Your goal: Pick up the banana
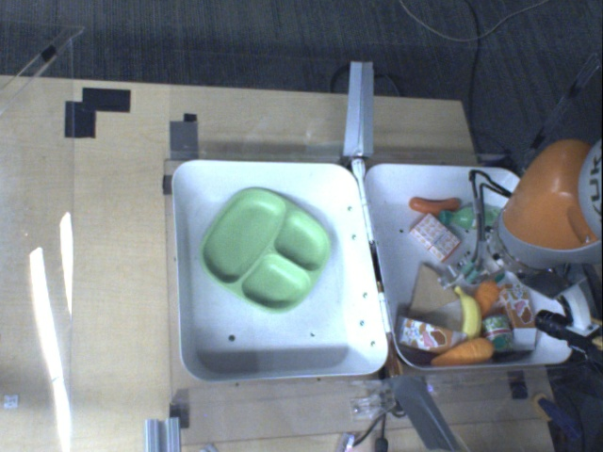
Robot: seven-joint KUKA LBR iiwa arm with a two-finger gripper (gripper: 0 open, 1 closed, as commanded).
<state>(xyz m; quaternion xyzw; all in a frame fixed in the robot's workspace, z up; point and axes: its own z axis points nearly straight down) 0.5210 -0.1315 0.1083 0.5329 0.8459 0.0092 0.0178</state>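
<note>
The yellow banana (468, 313) lies in the right bin (384, 217), near its front, with its long axis running roughly front to back. An orange carrot (463, 351) sits just in front of it and a small orange fruit (487, 295) touches its right side. My gripper (474, 271) hangs just above the banana's far end, reaching in from the right under the arm's orange band (549, 205). The wrist's bulk and cables hide how the gripper meets the banana. The banana looks to be resting on the bin floor.
The right bin is crowded: a red sausage (433, 203), a green item (462, 219), a checkered pink box (435, 236), a brown card (431, 293), a printed packet (422, 332) and a small can (497, 326). The left bin (188, 347) holds a green divided plate (267, 246).
</note>
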